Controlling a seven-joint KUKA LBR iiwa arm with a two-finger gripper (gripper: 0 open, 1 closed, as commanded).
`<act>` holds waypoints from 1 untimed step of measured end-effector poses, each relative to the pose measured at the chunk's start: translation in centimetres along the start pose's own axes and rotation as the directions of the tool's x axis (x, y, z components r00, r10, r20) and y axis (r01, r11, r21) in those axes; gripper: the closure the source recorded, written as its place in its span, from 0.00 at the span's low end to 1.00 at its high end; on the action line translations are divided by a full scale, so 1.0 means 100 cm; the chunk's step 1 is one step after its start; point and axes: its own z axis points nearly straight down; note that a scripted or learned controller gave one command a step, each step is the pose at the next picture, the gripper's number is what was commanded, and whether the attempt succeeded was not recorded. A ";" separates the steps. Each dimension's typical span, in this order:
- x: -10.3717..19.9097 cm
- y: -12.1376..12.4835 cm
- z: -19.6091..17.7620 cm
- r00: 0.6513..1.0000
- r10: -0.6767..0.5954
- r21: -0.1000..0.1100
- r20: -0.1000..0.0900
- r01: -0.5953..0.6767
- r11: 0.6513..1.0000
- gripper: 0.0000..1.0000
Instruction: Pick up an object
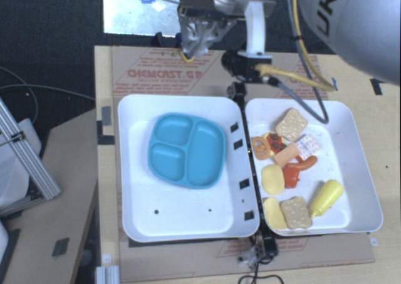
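My gripper (195,43) hangs high above the back edge of the left bin (135,214), over the cardboard. Its fingers point down and look close together with nothing between them. The right bin (357,151) holds toy food: a slice of toast (291,124), a pretzel (260,147), a wrapped candy (307,146), a red sausage (299,168), a pale potato piece (272,179), a yellow bottle (326,197) and a cracker (296,212). A blue divided plate (187,150) lies in the left bin.
A black clamped divider (245,157) runs between the bins. Yellow and grey cables (294,76) hang from the arm over the right bin's back edge. A metal frame (22,157) stands at the far left.
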 end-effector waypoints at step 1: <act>-0.012 -0.099 0.033 1.000 -0.001 0.005 0.001 0.001 1.000 1.00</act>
